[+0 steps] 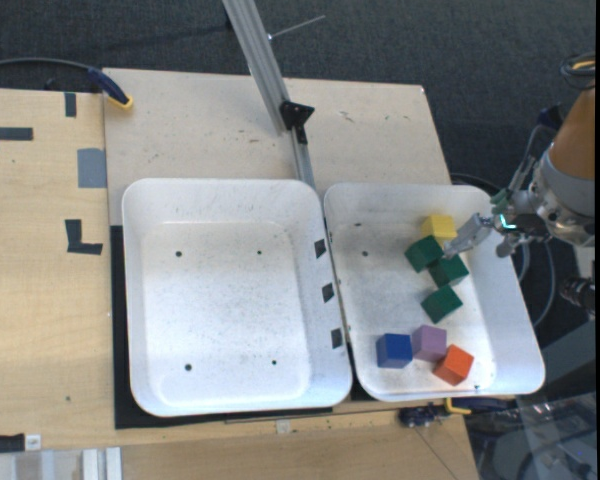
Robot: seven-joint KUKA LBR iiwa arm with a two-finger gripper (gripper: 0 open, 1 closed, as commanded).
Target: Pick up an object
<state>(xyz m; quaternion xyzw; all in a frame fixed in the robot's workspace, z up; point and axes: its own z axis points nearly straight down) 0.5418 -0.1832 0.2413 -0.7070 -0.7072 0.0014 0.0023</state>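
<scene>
From my remote station, the overhead camera looks down on two shallow white bins set side by side on the bench. The left bin (220, 293) shows only its speckled white floor. The right bin (500, 298) holds seven small blocks. A yellow block (441, 227) sits toward the bin's 1 o'clock, with a dark green block (423, 254) touching it at its 7 o'clock. A second green block (450, 269) lies just beside that one, at its 4 o'clock, and a third green block (441, 303) rests a little further toward 6 o'clock. Near the bin's 6 o'clock edge, a blue block (394, 350), a purple block (429, 342) and an orange block (455, 365) crowd together in a row, the purple touching both neighbours.

The arm (570, 168) reaches in from 3 o'clock, its orange band showing at the frame edge. The gripper (472, 233) hangs over the right bin's 2 o'clock area, its grey tip just beside the yellow block and above the second green block. I cannot tell from this view whether the pincer is released or clenched, and I see no block between its tips. All seven blocks rest on the bin floor.

A slanted metal rail (260, 53) crosses the bench at 12 o'clock.
</scene>
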